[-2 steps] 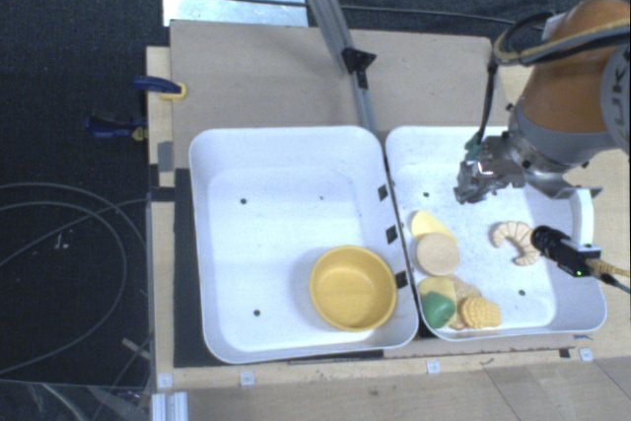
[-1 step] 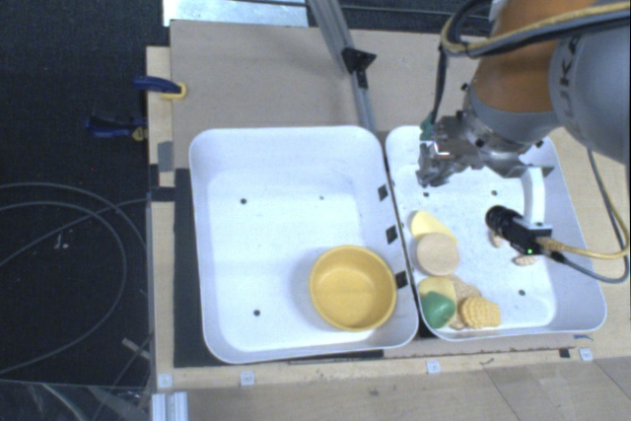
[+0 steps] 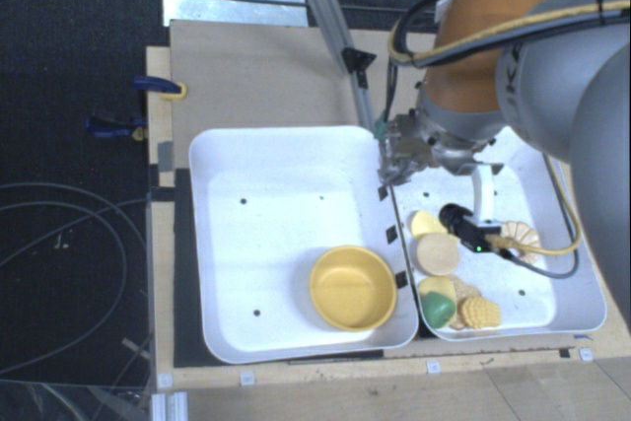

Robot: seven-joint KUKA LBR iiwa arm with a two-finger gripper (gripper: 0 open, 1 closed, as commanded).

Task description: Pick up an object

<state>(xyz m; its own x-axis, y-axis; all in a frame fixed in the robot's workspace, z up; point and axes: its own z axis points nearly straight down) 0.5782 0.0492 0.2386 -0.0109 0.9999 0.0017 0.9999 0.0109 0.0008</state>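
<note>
My gripper hangs low over the far left corner of the right bin, right by the wall shared with the left bin. Nothing shows between its tips. Just in front of it lie several toy foods: a pale yellow piece, a round tan disc, a yellow piece, a green piece, a corn cob and a ridged tan shell-like piece. The arm's bulk hides the back of the right bin.
A yellow bowl sits upright near the front right of the left bin. A slanted metal pole crosses above the bench behind the bins. Blue clamps grip the bench's left edge.
</note>
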